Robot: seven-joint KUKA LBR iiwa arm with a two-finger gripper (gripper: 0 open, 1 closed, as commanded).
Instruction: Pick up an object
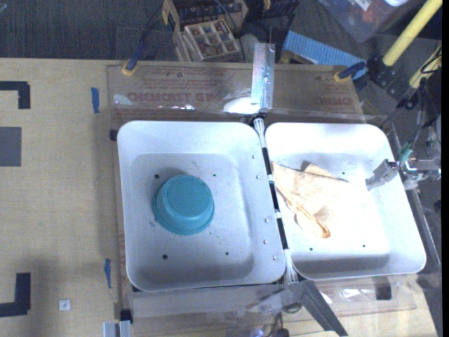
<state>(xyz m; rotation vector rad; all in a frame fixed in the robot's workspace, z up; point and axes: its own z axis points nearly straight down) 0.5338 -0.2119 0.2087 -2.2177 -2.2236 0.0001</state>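
Since there's a single overhead camera view, everything below comes from it.

Gripper (pixel 382 174) sits at the right rim of the right white plastic bin (pixel 351 258), roughly mid-way along that edge, reaching in from the right. Only a grey metallic tip shows, pointing left and slightly down into the bin. Too small and blurred to resolve, so I cannot tell if it's open or closed. Nothing visibly held.

Nearest candidate: crumpled tan cloth (pixel 306 192), lying flat on the floor of the right bin, toward its left wall and just beside the divider between the bins. Long axis runs diagonally, from the bin's upper-left area down toward its centre, with a thin tail curling at the lower end. A dark corner pokes out at its top edge.

Key relation: cloth lies left of the gripper, slightly lower in the view, apart from it with bare bin floor between. A leftward reach plus descent is my read for the next move.

Other candidate: round teal plastic bowl (pixel 184 203), upside down, centre of the left white bin (pixel 140 146). Well apart from the gripper, across the divider, so a much longer reach.

Risk, as judgement: flat cloth gives little edge to pinch; the folded ridge near its middle looks the best target.
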